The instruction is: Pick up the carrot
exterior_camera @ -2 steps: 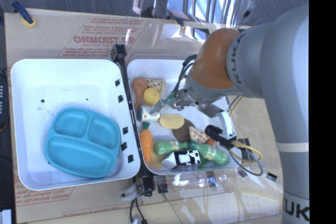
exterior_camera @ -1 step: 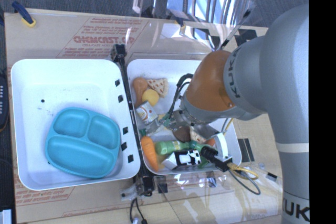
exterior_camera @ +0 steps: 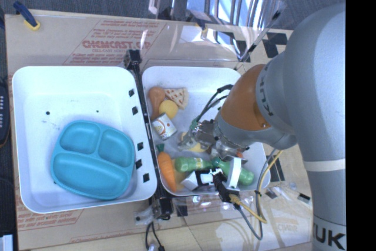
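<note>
The carrot (exterior_camera: 167, 170) lies in the right bin's (exterior_camera: 202, 80) near left corner, against the wall shared with the left bin (exterior_camera: 29, 120), with a green vegetable (exterior_camera: 197, 164) just beside it on the other side. The gripper (exterior_camera: 195, 136) hangs over the bin's middle, near the carrot but apart from it; how wide it is spread I cannot tell. This looks like the approach: next it must shift toward that corner and descend, where wall and vegetable leave little room

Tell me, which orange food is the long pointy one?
The carrot, in the front left corner of the right-hand bin, beside the green vegetable. The other orange food, at the back, is short and rounded.
</note>
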Controlling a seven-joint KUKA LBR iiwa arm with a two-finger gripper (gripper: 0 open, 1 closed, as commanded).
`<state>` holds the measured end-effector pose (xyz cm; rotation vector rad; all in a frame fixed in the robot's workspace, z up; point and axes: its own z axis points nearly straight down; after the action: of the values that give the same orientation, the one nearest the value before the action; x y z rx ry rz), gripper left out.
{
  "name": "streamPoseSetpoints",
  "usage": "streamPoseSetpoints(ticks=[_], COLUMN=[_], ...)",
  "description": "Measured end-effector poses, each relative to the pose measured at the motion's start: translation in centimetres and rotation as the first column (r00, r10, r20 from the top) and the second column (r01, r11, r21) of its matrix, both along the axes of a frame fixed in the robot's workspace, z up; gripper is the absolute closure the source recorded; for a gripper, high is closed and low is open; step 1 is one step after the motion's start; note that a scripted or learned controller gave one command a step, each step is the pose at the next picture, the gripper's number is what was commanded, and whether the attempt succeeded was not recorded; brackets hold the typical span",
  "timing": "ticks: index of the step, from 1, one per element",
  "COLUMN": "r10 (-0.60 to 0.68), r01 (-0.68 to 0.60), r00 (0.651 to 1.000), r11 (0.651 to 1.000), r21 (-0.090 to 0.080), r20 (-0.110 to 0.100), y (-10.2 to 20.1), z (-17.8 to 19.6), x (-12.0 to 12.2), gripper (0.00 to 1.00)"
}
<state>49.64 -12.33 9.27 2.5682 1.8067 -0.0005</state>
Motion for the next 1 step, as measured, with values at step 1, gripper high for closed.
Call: streamPoseSetpoints(ticks=[1], r10=[0.014], r01=[-0.014], r00=[1.0], r11=[1.0], r21=[0.0], r20=[-0.003], y=[0.1], z=[0.96], x=[0.08], gripper=[1.0])
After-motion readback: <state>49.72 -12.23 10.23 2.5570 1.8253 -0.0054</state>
